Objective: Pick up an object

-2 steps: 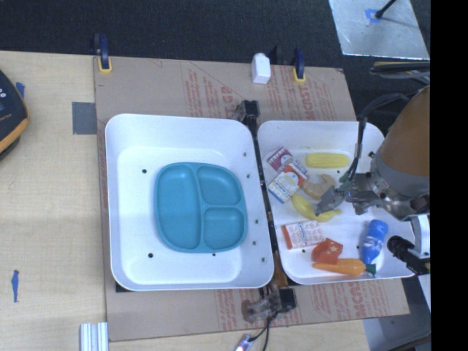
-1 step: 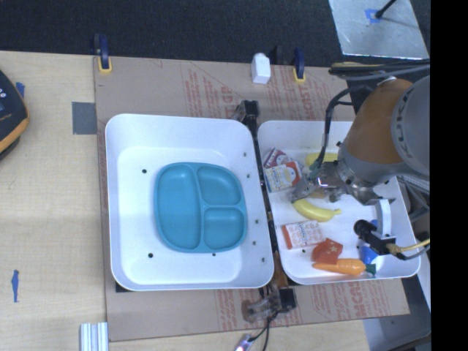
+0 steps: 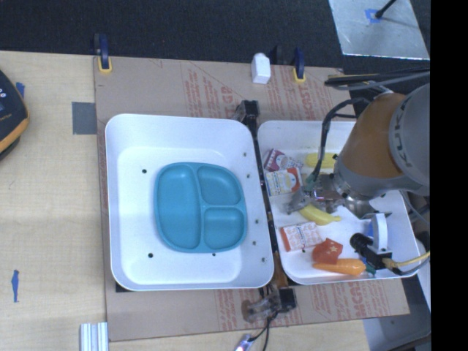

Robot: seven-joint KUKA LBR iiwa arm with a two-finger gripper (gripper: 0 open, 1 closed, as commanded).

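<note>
From the camera view, the grey arm [image 3: 387, 148] reaches in from the right and bends down over the right bin [image 3: 292, 269], its orange band broad across the upper half of that bin. The wrist tapers toward the bin's middle, where the gripper [image 3: 306, 196] sits low among the clutter — whether its fingers are spread or closed cannot be told from here, since the metal tips blur into the items under them.

Just below and right of the gripper lies a yellow banana-shaped piece [image 3: 319, 215], its long axis running roughly left to right with a slight downward tilt to the right; it is touching or nearly touching the gripper's tip. Left of the gripper is a white and red packet [image 3: 281, 175], and below it a small red-printed card [image 3: 300, 235]. Nearer the bin's front edge sit a red block [image 3: 327, 251] and an orange carrot [image 3: 341, 268] — the carrot lies nearly level, thick end to the right.

The left bin [image 3: 121, 196] holds a blue divided plate [image 3: 201, 207], well apart from the arm.
</note>
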